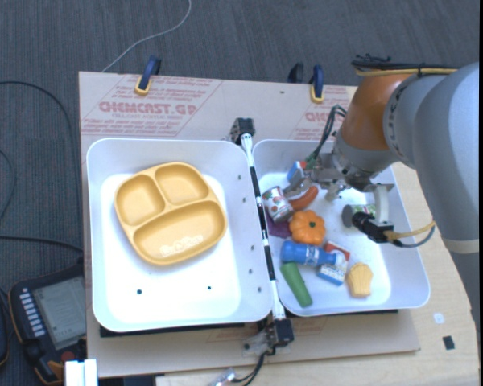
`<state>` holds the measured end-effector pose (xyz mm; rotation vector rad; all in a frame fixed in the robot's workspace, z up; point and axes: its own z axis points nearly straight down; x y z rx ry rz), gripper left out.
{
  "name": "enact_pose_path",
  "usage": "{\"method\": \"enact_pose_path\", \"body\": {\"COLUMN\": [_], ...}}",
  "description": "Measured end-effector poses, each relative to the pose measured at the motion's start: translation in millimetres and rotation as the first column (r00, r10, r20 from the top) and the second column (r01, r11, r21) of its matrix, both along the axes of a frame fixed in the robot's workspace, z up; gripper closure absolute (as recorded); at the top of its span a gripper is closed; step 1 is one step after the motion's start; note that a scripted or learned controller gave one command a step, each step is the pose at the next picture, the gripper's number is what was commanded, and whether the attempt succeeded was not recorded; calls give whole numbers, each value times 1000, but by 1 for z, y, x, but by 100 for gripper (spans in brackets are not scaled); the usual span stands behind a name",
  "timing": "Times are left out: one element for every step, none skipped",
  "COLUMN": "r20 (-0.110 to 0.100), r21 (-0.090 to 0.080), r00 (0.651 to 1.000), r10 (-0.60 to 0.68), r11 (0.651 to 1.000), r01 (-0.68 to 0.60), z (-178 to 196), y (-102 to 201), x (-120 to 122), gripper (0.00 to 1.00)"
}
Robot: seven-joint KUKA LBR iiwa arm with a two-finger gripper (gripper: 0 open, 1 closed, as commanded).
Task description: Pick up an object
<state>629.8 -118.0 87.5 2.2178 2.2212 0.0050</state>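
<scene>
My gripper (304, 180) reaches down into the right bin (402, 288), at its upper left part. Right under it lie a red sausage-shaped toy (301, 199) and a small silver can (275, 208); whether it touches either is hidden by the wrist. Just below sits an orange pumpkin (308, 227) with a purple piece (278, 228) to its left. Nearer the front lie a blue bottle (303, 253), a green cucumber (296, 285), a small blue and white box (332, 274) and a yellow ridged toy (359, 280).
The left bin (105, 296) holds a yellow divided plate (171, 211). A divider rail (259, 215) runs between the bins. A black part with cable (366, 222) hangs off the wrist over the right bin. Clamps (316, 85) hold the board at the back.
</scene>
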Motion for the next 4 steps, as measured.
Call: {"method": "enact_pose_path", "body": {"r20": [4,-3,-5,-5], "r21": [-2,-1,-1,-1], "r00": [1000,1000,1000,1000], "r10": [0,0,0,1], "r11": [1000,1000,1000,1000], "r01": [0,0,0,-1], "z": [11,97,108,97], "y": [-1,45,92,160], "x": [1,-39,-26,-34], "gripper": [100,100,100,100]}}
